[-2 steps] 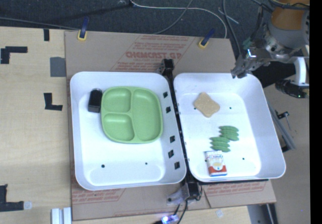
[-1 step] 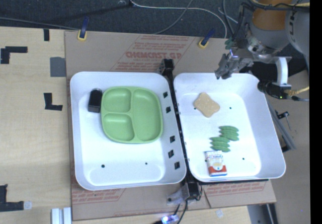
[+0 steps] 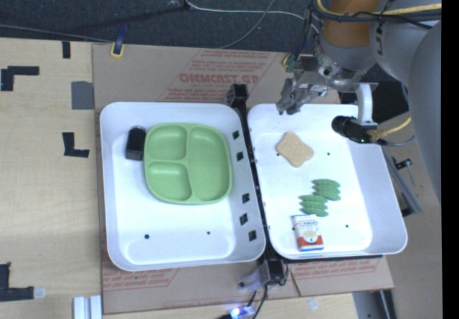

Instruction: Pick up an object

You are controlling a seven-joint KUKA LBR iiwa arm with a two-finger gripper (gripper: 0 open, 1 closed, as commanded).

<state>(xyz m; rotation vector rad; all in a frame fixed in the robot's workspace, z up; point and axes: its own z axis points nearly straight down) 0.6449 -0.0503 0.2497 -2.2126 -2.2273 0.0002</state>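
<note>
Hovering at the back rim of the right bin (image 3: 373, 167), the claw (image 3: 289, 105) holds nothing.

Whether its fingers are apart or together I cannot tell. Just below it lies a tan, biscuit-like piece (image 3: 295, 149), flat on the bin floor and unobstructed. Nearer the front sit green pea pods (image 3: 320, 197) and a small red-and-white carton (image 3: 308, 232). The left bin (image 3: 115, 167) carries a green divided plate (image 3: 188, 163) with a black block (image 3: 135, 143) beside it. Grey arm (image 3: 401, 16) enters from the right.

The grey arm (image 3: 401, 16) reaches in from the right, gripper (image 3: 290, 105) pointing down.
</note>
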